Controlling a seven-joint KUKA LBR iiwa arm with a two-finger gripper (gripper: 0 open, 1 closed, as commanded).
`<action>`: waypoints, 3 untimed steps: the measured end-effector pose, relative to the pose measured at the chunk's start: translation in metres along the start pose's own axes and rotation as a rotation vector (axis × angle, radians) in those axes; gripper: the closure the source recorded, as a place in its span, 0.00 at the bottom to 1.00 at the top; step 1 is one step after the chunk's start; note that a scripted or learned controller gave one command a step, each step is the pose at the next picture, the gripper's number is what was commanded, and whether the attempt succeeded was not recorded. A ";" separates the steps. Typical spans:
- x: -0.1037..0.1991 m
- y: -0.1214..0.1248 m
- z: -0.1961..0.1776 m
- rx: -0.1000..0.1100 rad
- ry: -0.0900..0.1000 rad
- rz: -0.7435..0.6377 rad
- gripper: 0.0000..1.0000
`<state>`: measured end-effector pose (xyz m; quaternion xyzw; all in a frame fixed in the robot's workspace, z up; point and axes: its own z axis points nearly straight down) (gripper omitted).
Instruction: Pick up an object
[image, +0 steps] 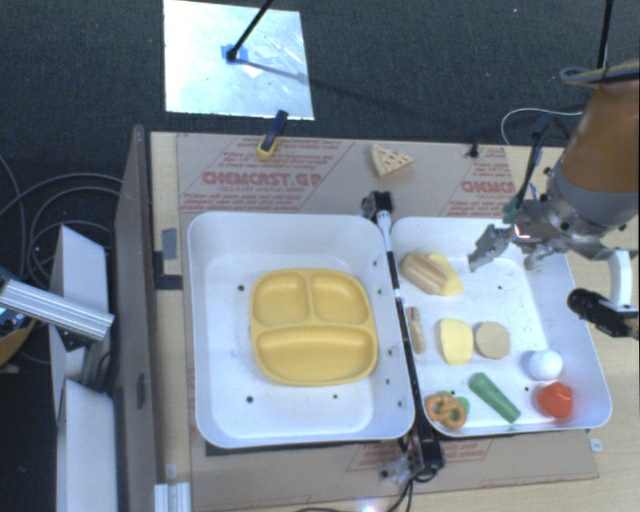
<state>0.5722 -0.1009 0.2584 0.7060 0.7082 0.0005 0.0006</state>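
Camera view: tan hot-dog bun (430, 273), yellow-edged, ungrasped.

The brown protective sheet (300, 172) on the table carries red printing: along the far edge behind the left bin, large letters read roughly "CHEMCAST GP", with lines of smaller red print above and below that are too small to make out. The same red wording appears again near the table's far right corner, partly hidden, and faintly along the near edge, where it cannot be read.
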 end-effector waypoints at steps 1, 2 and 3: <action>-0.007 -0.030 0.136 0.015 0.003 0.004 0.00; 0.013 0.101 0.173 -0.007 -0.001 -0.006 0.00; 0.011 0.098 0.161 -0.005 0.000 -0.003 1.00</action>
